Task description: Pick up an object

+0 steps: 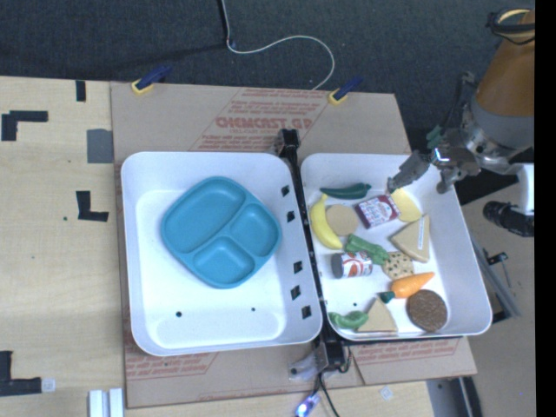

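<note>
The right white bin (473, 268) holds several toy foods: a banana (319, 223), a green pepper (346, 191), a purple-red packet (375, 209), a yellow round piece (406, 203), a cheese wedge (413, 238), a small can (351, 268), a carrot (410, 285) and a brown cookie (427, 309). My gripper (426, 177) hangs over the bin's upper right corner, just above the yellow piece. It is open, its two fingers spread wide with nothing between them.
The left white bin (148, 320) holds a blue divided plate (221, 231). A black divider (300, 233) runs between the bins. Both stand on cardboard (252, 120). A white cable (278, 46) loops behind.
</note>
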You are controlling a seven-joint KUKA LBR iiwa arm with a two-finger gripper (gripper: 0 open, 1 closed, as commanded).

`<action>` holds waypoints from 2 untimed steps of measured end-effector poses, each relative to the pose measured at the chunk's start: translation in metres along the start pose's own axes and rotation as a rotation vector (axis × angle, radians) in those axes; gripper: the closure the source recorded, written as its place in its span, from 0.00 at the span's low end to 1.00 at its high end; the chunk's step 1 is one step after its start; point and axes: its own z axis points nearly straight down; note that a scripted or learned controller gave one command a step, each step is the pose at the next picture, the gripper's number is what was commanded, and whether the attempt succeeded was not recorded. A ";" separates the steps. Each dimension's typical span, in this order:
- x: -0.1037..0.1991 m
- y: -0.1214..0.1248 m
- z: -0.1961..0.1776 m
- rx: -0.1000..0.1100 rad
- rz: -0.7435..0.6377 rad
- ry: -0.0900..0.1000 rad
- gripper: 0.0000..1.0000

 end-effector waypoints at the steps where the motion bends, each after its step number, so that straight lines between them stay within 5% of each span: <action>1: 0.001 0.000 -0.010 0.000 -0.002 0.000 1.00; 2: 0.050 -0.022 -0.160 -0.018 -0.006 -0.001 1.00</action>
